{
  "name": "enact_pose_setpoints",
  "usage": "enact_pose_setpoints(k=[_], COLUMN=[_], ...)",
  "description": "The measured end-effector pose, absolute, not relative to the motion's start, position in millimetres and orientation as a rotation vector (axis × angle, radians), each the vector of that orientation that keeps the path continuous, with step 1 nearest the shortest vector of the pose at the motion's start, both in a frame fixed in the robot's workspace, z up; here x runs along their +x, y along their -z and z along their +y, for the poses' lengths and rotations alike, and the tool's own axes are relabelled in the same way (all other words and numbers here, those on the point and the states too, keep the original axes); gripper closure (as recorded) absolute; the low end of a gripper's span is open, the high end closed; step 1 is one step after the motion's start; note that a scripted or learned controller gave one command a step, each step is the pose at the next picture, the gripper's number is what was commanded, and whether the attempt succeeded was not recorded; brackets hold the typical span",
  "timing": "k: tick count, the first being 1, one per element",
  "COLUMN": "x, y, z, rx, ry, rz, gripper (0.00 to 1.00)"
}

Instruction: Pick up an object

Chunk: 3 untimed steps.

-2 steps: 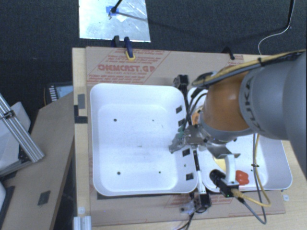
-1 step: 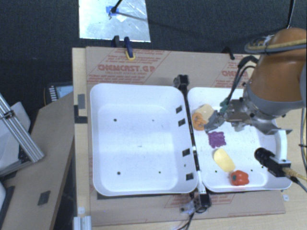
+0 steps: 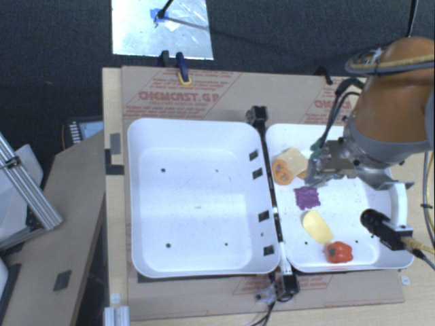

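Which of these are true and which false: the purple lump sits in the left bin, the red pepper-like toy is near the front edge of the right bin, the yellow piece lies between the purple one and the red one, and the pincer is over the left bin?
1. The purple crumpled lump sits in the left white bin. False: it lies in the right white bin.
2. The red pepper-like toy is near the right bin's front edge. True.
3. The pale yellow oval piece lies between the purple lump and the red toy. True.
4. The pincer is over the left bin. False: it is over the right bin, just above the purple lump.
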State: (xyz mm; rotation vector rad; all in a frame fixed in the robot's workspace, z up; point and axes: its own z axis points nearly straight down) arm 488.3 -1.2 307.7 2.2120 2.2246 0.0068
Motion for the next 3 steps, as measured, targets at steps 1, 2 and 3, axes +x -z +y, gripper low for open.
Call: enact_pose_setpoints(k=[1, 2, 3], x=[487.1, 502.5, 487.2], y=[-362, -434, -471], z=[49, 96, 171], rx=[2.210, 2.208, 2.207], ry=[-0.008, -0.015, -0.010], rz=[2.229, 2.229, 2.234], gripper=[1.00, 1.00, 1.00])
